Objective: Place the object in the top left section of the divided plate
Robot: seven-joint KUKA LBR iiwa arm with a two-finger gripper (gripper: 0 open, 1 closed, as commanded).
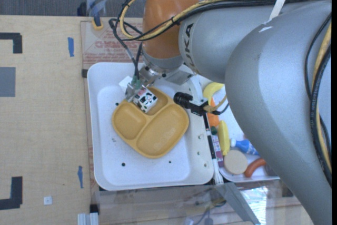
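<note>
A yellow divided plate (158, 137) lies tilted in the left white bin (105, 166). A small white object with black spots (146, 100) sits at the plate's upper section, right at the rim. My gripper (138, 86) hangs directly above and to the left of that object, close to it or touching it. The grey arm with its orange band (163, 23) comes in from the right and covers much of the right bin.
In the right bin (226, 166) lie a yellow banana-like piece (212, 91), a yellow stick (224, 137), a tan round disc (236, 162), a red-orange piece (255, 167) and a blue thing (245, 145). A marker (210, 137) rests along the divider.
</note>
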